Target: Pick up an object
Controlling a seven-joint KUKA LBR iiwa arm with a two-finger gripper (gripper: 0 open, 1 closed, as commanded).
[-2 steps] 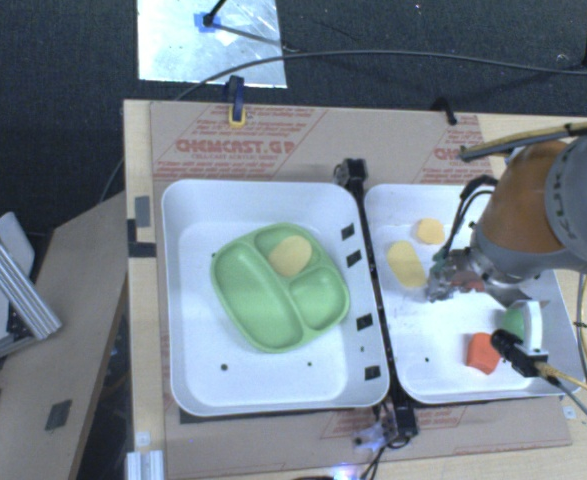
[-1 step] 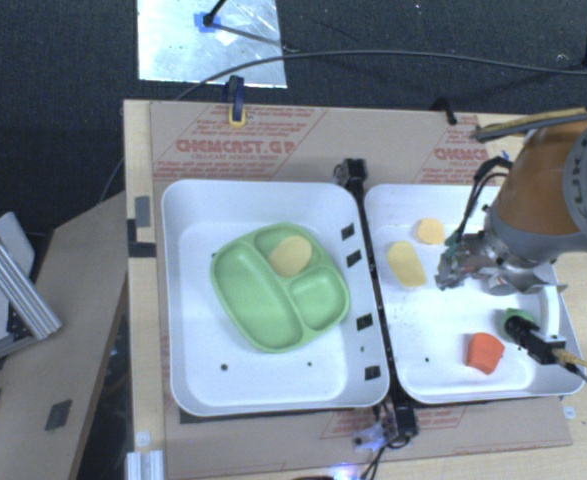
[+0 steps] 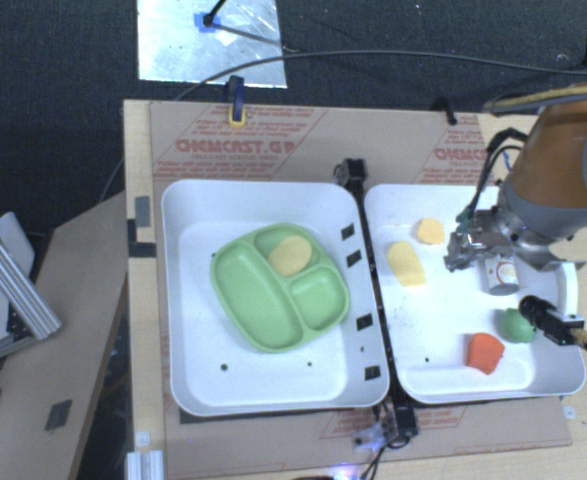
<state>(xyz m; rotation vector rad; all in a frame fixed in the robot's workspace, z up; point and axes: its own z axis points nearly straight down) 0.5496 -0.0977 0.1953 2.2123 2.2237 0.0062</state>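
Note:
My gripper (image 3: pixel 462 251) hangs over the right bin (image 3: pixel 413 380), near its middle, on the grey arm with the orange band (image 3: pixel 563 158). Just to its left lie a small orange-yellow piece (image 3: pixel 430 231) and a pale yellow block (image 3: pixel 406 263). Nearer the front right of that bin sit a green round object (image 3: pixel 516 325) and a red-orange object (image 3: pixel 485 352). I see nothing held in the gripper.
The left bin (image 3: pixel 198 368) holds a green divided plate (image 3: pixel 263 308) with a yellow item (image 3: pixel 291 255) in its upper compartment. Black clips (image 3: pixel 361 260) line the divider between the bins. A black fitting (image 3: pixel 545 318) juts out beside the green object.

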